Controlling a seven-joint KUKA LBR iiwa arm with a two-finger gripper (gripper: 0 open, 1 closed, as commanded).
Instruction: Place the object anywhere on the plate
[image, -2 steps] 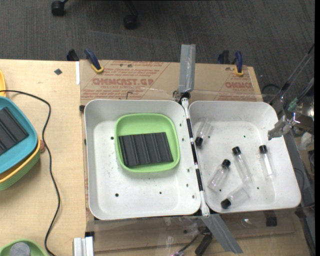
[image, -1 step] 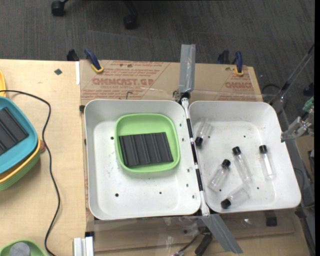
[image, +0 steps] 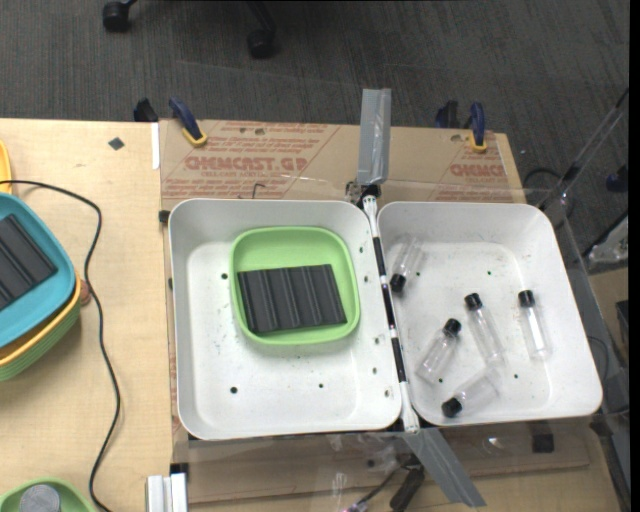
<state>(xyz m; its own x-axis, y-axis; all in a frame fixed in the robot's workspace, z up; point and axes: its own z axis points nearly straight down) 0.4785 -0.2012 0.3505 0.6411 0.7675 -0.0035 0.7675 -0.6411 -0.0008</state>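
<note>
Cardboard (image: 300, 158) behind the bins reads "CHEMCAST.GP"

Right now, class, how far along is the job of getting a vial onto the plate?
Nothing looks done yet: the green plate in the left bin carries just a dark ridged mat. Nothing is in hand. Five clear vials, such as one near the middle, lie in the right bin. Picking, carrying and placing are all left.
</note>
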